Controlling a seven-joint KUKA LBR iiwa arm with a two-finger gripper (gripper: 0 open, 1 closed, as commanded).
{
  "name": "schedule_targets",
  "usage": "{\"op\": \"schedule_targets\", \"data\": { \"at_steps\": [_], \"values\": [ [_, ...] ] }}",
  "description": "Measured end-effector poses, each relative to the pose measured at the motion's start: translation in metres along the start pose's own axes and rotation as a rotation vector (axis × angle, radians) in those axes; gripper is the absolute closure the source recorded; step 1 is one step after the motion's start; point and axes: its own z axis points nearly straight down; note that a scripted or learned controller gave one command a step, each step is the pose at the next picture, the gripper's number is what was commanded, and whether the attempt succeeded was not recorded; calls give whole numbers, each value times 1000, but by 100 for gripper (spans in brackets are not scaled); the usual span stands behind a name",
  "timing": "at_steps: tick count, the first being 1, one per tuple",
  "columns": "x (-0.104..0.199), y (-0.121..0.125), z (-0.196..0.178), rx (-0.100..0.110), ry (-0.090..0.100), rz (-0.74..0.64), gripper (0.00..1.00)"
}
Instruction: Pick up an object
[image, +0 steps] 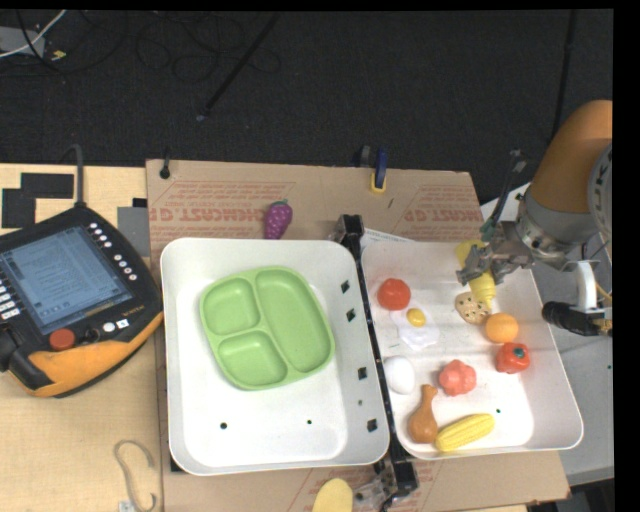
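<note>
Nearest the camera, a yellow toy (333, 494) lies on the desk (80, 430) just outside the 2 bins. In the right bin (560, 425), the front row holds a toy corn cob (465, 431), a drumstick (424, 414), a pink lumpy fruit (457, 376) and a white egg (400, 375). Behind them sit a red tomato-like piece (513, 357), an orange (501, 327), a fried egg (417, 326), a beige speckled piece (469, 306) and a red round fruit (394, 293). The left bin (200, 430) carries a green 3-compartment plate (266, 327). Farther back, the gripper (484, 266) hovers over the right bin's far right corner, just above a small yellow item (482, 287); whether it is wide, narrow or holding anything I cannot tell. The likely trouble: the yellow item, beige piece and orange crowd together, so a descent could nudge neighbours or pinch 2 at once, and round toys may squirt free. The arm (565, 190) reaches in from the right, wrist bent down and leftward.
</note>
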Motion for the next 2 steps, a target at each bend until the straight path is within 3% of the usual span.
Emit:
{"op": "schedule_targets", "data": {
  "at_steps": [1, 2],
  "values": [
    [8, 2, -49, 1, 1, -1, 100],
    [7, 2, -64, 3, 1, -2, 100]
  ]
}}
